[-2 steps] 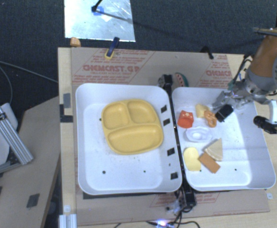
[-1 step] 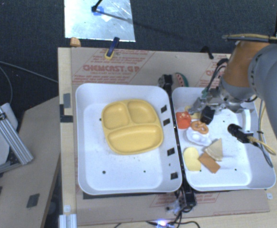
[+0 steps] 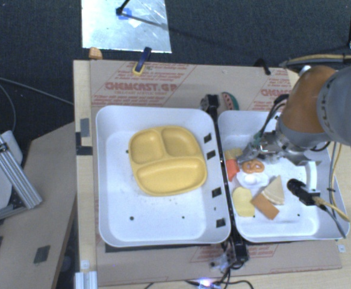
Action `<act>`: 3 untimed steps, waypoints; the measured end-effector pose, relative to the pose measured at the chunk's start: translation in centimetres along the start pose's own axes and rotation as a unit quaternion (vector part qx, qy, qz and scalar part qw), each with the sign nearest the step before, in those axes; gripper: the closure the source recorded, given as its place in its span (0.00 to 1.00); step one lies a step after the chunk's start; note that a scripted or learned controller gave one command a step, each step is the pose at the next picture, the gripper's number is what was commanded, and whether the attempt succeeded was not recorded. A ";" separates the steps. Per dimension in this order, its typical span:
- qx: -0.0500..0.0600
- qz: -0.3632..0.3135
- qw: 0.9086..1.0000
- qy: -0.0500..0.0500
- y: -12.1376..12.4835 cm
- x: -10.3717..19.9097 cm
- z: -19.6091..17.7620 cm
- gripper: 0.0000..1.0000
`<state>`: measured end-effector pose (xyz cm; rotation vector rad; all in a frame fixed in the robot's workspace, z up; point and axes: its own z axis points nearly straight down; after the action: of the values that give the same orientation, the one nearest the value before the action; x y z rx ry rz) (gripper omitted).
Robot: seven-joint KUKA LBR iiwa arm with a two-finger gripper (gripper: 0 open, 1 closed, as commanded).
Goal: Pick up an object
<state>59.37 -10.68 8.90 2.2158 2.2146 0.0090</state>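
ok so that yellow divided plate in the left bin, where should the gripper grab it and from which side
Probably the raised outer rim of the yellow divided plate, on its right edge nearest the arm. The plate lies flat and is wide, so only the rim or a divider ridge looks thin enough to pinch. Come straight down from above; the left bin leaves open floor around the plate.
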 end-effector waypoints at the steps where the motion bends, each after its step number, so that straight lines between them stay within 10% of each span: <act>1: -0.001 -0.001 1.000 0.000 0.2 -0.1 -1.0 1.00; 2: 0.003 0.000 1.000 0.001 -6.7 0.8 0.3 1.00; 3: 0.002 -0.001 1.000 0.001 -6.5 0.7 -0.8 1.00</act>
<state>52.87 -9.93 9.66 2.2163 2.2195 0.0065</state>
